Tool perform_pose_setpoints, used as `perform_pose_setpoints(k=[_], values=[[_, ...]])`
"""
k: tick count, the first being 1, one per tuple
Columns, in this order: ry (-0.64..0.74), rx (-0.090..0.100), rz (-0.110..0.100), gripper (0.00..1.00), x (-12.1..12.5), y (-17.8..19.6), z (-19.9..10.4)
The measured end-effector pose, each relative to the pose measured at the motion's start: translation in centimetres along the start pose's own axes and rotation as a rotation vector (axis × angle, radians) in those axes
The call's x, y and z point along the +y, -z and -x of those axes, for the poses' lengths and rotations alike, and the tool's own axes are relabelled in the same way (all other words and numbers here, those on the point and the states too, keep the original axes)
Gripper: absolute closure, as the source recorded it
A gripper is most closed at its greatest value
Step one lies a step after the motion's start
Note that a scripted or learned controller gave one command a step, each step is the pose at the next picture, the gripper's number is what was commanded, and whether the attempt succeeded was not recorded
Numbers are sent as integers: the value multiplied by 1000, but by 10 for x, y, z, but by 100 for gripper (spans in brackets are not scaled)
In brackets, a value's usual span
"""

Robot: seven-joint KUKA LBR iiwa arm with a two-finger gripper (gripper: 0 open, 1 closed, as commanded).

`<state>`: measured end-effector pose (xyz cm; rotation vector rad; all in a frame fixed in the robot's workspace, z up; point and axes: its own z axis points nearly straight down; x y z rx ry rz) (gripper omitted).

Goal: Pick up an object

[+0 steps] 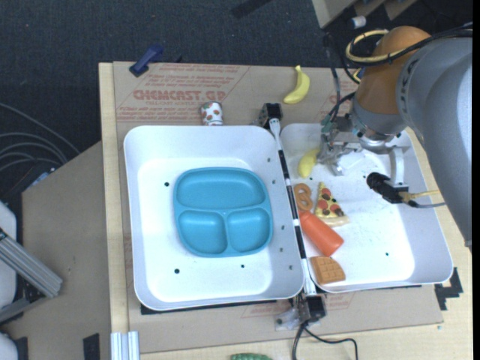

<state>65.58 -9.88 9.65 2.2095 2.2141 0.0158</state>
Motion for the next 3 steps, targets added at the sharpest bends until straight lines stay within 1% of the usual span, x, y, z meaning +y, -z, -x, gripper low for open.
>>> perform_pose_setpoints(k=[1,2,3], values=[[-3,-2,-17,0,-6,-8,2],[-2,0,-17,100,-5,1,1],[-2,0,-17,0,-5,1,1]])
